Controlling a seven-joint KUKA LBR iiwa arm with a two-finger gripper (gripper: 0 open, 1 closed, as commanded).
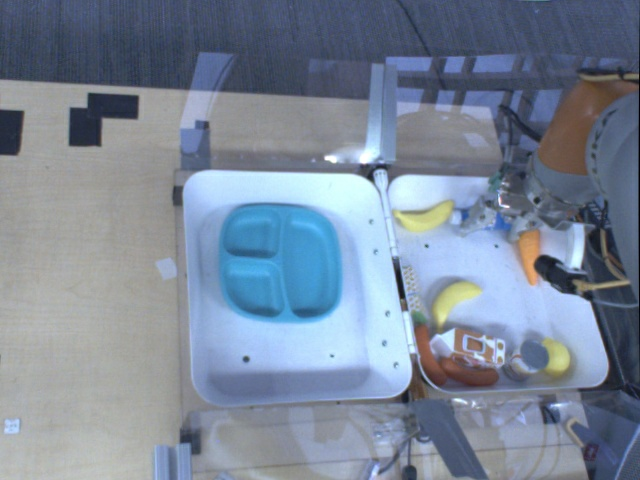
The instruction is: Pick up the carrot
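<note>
The gripper (pixel 515 206) hovers over the right bin (pixel 590 368), just beside the carrot (pixel 529 253). I can't tell how it's set. Next, it needs to drop squarely over the carrot.

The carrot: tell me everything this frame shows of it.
The carrot is a small orange piece, smooth and plastic-looking like a toy, tapering toward its lower end. It sits roughly upright in the view, in the upper right part of the right bin, just below the tool. Whether the tool touches it, or whether it rests on the floor, cannot be told.
</note>
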